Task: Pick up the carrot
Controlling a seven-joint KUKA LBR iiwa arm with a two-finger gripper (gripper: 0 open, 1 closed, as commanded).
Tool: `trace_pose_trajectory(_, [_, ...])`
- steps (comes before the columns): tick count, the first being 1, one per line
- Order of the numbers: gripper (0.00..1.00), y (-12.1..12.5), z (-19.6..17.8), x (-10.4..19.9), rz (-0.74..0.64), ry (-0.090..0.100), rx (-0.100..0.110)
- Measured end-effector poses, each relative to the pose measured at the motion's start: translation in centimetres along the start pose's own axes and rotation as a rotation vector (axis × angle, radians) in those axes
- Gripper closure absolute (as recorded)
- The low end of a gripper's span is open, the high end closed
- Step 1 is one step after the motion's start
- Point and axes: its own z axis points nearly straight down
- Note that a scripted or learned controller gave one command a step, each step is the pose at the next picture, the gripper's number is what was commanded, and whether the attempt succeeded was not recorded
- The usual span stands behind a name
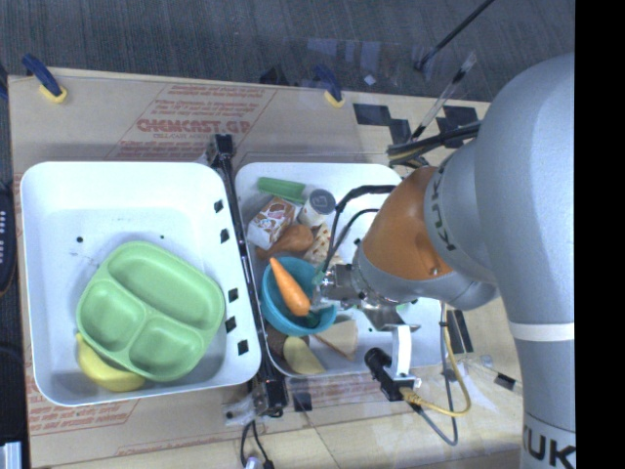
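The orange carrot (290, 286) lies at a slant in a small blue bowl (278, 311) on the left side of the right bin (366, 176). The gripper (330, 286) comes in from the right, low over the bin, and its tip sits right beside the carrot's right side at the bowl's rim. The grey wrist and the orange band (405, 237) cover most of the gripper body.
Around the bowl lie a green stick (281, 188), a small white can (320, 203), a snack packet (272, 223), and pale food pieces (337, 340). The left bin (59, 193) holds a green divided plate (151, 306) on top of a yellow object (105, 371).
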Motion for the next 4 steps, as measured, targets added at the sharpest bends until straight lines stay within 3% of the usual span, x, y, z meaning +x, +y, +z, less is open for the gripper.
trace_pose_trajectory(1, [1.0, 3.5, 0.3, 1.2, 0.266, 0.009, 0.021])
trace_pose_trajectory(2, [1.0, 4.6, -9.0, 3.8, 0.731, 0.011, 0.054])
trace_pose_trajectory(3, [1.0, 5.5, -9.0, 9.3, 0.893, -0.005, 0.049])
trace_pose_trajectory(4, [1.0, -1.2, -16.7, 14.8, 0.911, 0.008, 0.056])
